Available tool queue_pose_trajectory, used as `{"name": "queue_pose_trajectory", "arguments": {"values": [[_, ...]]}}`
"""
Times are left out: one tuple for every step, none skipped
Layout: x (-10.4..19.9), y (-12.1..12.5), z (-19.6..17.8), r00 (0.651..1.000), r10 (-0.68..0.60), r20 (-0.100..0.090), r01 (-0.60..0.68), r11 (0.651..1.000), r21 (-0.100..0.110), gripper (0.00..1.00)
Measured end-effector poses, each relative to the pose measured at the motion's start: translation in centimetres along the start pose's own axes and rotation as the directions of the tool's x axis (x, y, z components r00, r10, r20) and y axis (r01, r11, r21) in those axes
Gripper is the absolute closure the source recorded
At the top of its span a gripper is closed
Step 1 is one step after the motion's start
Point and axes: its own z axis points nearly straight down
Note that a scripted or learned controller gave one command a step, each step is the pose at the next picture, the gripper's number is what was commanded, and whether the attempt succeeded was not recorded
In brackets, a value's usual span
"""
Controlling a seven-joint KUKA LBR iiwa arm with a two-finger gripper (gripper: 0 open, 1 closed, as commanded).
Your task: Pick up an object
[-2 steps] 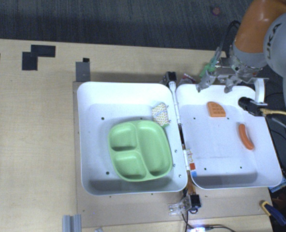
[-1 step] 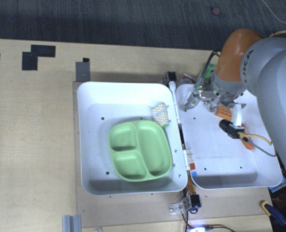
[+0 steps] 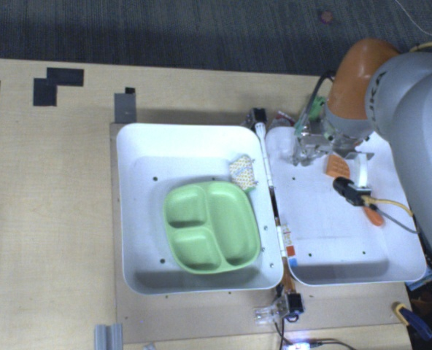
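Two white bins side by side on the bench (image 3: 48, 217). The gripper (image 3: 304, 157) is over the right bin (image 3: 333, 239), low in its far left corner, close to the rim. Cannot tell whether it is spread or pressed together, and nothing is visibly held in it.

The arm (image 3: 413, 115) comes in from the gripper's right, with the orange band (image 3: 358, 71) just above and behind the gripper. Its grey bulk covers that bin's right side.

The left bin (image 3: 139, 195) is left of the gripper, past the two touching rims that stand between. The green divided plate (image 3: 212, 226) is the biggest item. It lies flat in the left bin, well left of and nearer the camera than the gripper, taking up most of that floor.

The orange flat piece (image 3: 338, 168) is just right of the gripper on the right bin floor. It is the closest item, partly under the wrist hardware. The patterned scrap (image 3: 243, 170) is left of the gripper across the rims, in the left bin, touching the plate's far right corner and close to the bin wall. The small orange bit (image 3: 376, 216) is right of the gripper and nearer the camera, well apart from it, and its shape is unclear.

Off the bins there is a black clip (image 3: 257, 116) at the rims' far end, just left of the gripper. The grey bracket (image 3: 125, 108) and black marks (image 3: 58, 84) sit on the bench far to the left.
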Motion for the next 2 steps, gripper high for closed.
{"name": "queue_pose_trajectory", "arguments": {"values": [[0.0, 0.0, 0.0, 1.000, 0.000, 0.000, 0.000, 1.000, 0.000, 0.00], [0.1, 0.1, -1.1, 1.000, -0.001, -0.001, 0.001, 1.000, -0.004, 1.00]]}}
